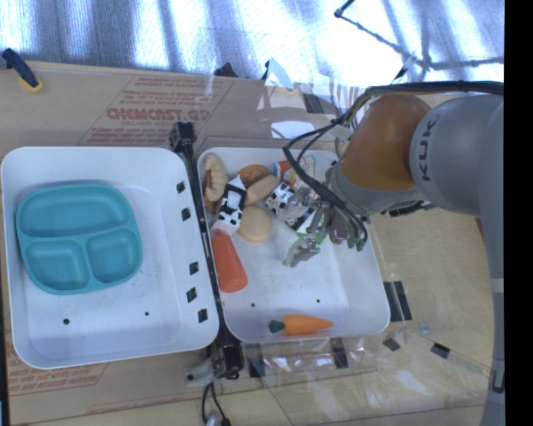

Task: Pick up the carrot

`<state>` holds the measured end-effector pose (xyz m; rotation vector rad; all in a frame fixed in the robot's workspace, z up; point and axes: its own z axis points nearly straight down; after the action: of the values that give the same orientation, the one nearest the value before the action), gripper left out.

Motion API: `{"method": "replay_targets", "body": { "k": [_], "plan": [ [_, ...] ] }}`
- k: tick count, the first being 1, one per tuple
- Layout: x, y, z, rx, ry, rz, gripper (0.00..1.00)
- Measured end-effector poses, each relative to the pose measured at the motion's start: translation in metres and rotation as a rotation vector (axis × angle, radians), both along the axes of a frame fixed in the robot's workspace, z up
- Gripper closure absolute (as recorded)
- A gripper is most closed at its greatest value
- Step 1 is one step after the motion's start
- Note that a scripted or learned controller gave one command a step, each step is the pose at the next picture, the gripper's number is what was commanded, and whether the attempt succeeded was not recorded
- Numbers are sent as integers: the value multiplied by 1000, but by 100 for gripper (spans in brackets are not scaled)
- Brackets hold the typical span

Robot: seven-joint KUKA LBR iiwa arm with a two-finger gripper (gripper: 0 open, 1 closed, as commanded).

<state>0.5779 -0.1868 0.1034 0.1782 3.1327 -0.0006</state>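
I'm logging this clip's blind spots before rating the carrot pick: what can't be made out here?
- gripper: too small and cluttered by cables in the camera view to judge its opening.
- Toy pile in the right bin: partly covered by the arm's wrist; individual items blur together.
- carrot: plain to see, near the front wall.

Grey arm (452, 153) reaches in from right, orange band above wrist; gripper (303, 245) angled down-left, low, nothing between fingers.
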Motion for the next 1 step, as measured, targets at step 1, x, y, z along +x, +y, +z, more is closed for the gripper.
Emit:
{"method": "replay_targets", "body": {
  "k": [1],
  "plan": [
    [-88,49,-11,1,0,202,0]
  ]
}}
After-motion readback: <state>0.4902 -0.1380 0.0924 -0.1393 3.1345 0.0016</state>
